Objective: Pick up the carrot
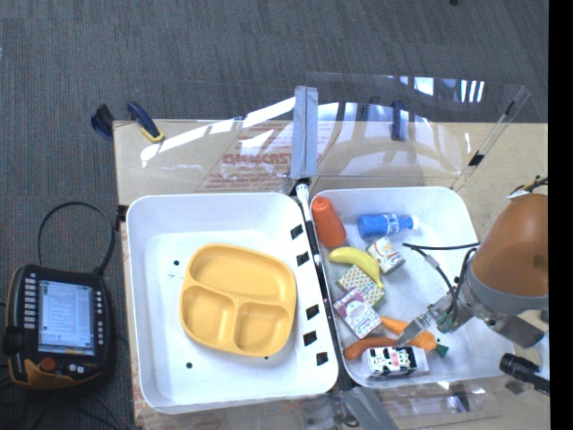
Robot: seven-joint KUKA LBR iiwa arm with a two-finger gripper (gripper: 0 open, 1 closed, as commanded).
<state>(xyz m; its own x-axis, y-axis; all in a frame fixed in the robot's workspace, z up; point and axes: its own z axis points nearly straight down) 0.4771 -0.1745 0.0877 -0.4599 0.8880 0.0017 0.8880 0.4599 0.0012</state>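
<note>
Item: carrot (409, 330), orange, small, lying in the right bin (466, 218) toward its near edge, at about 5 o'clock from the bin's centre. Touching or nearly touching the tip of the jaws (419, 327). A green stub showed at the carrot's 3 o'clock end, around (442, 348).

Neighbours, near first: a small black-and-white carton (392, 360) just beside the carrot at 7 o'clock; a reddish sausage-shaped piece (367, 347) at 9 o'clock, close; a patterned packet (356, 312) at 10 o'clock.

Handling note (judgement): the step in hand was the closing-in on the carrot. The approach wanted to be straight down over the carrot's middle, fingers set across its narrow width, so as not to nudge the carton or the reddish piece. A round, tapered body would likely roll or squirt out if pinched near an end.

Jaws: state could not be told; the tip was small and blurred against the carrot.

Arm: entered from 3 o'clock, orange band (515, 245) high over the bin's right wall, grey wrist sloping down toward 8 o'clock to the bin floor.

Farther: banana (356, 260), blue bottle (385, 225), orange cone-shaped item (328, 223). Left bin (148, 231) held a yellow divided plate (206, 262).
</note>
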